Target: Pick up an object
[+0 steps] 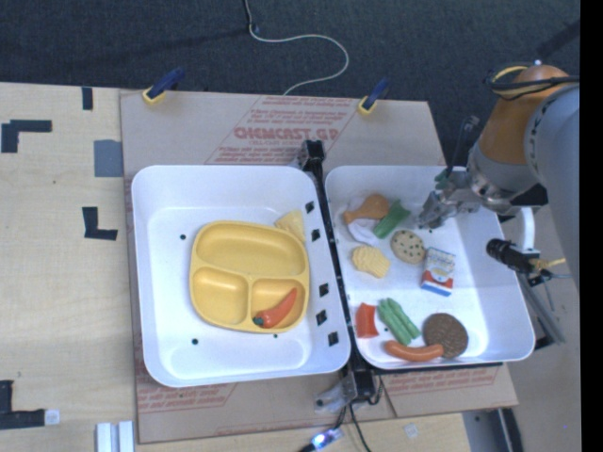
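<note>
1. Gripper (435, 211) sits low over the right bin (504, 332), just beside the cookie (408, 246); jaw state cannot be determined
2. Nothing visibly held
3. Left bin (155, 342) holds a yellow tray (240, 271) bearing a red pepper (278, 309)

The wooden bench (57, 281) carries a cardboard sheet (273, 130), pinned by two clamps (162, 85), and on the sheet two white bins (155, 281) sit touching.
</note>
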Available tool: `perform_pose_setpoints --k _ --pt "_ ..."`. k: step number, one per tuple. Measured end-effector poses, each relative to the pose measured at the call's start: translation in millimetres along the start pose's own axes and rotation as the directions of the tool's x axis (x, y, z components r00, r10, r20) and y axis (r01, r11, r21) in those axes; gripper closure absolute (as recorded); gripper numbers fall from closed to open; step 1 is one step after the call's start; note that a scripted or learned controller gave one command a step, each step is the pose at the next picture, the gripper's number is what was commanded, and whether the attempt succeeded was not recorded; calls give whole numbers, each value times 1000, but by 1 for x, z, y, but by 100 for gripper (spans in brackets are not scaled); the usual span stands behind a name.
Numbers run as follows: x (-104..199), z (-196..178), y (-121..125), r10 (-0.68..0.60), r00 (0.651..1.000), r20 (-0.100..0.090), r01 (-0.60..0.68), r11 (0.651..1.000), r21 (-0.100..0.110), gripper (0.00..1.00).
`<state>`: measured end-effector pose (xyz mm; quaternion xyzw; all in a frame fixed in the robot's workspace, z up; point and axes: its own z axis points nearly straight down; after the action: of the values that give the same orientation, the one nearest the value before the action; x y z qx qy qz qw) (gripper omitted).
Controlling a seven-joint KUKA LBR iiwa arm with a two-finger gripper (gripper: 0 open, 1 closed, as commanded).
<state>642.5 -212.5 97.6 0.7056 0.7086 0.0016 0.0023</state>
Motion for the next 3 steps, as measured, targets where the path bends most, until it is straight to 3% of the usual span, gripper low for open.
perform_pose_setpoints --k 3 --pt "-1 -130 16 3 1000 0 -3 1000 2 100"
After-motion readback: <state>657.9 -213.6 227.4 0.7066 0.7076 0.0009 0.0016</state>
